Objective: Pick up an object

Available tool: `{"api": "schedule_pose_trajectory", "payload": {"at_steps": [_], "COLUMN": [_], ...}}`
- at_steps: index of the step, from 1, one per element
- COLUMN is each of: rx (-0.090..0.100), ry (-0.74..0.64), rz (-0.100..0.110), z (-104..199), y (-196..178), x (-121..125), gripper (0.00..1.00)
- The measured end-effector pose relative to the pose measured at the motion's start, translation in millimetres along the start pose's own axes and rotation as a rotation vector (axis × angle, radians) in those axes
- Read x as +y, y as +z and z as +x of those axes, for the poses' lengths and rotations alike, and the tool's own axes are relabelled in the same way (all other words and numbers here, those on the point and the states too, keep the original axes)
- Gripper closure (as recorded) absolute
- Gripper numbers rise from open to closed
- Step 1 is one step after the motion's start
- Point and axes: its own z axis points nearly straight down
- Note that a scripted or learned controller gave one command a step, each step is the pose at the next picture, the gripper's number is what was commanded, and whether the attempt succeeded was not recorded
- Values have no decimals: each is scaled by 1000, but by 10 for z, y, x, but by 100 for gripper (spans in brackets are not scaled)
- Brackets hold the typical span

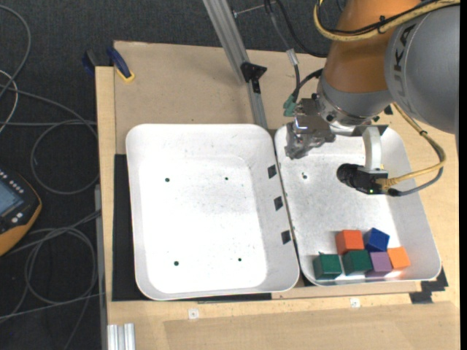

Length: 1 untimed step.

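Observation:
Several small blocks lie clustered in the near corner of the right bin (408, 195): an orange block (349, 240), a blue block (376, 238), a second orange block (398, 257), a purple block (380, 262), a dark green block (356, 260) and a green block (328, 265). My gripper (298, 146) hangs over the far left part of the right bin, well away from the blocks, near the wall shared with the left bin. Nothing shows between its fingers.
The left bin (146, 195) sits beside the right one on the wooden bench. A slanted metal pole (232, 42) rises behind the bins. A black camera unit (359, 177) with a yellow cable hangs off the wrist. Cables lie on the floor at left.

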Motion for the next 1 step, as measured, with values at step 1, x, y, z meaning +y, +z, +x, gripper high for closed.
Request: {"api": "schedule_pose_trajectory", "payload": {"at_steps": [1], "rx": [0], "ry": [0], "rz": [3], "z": [574], "y": [92], "x": [3], "gripper": [100]}}
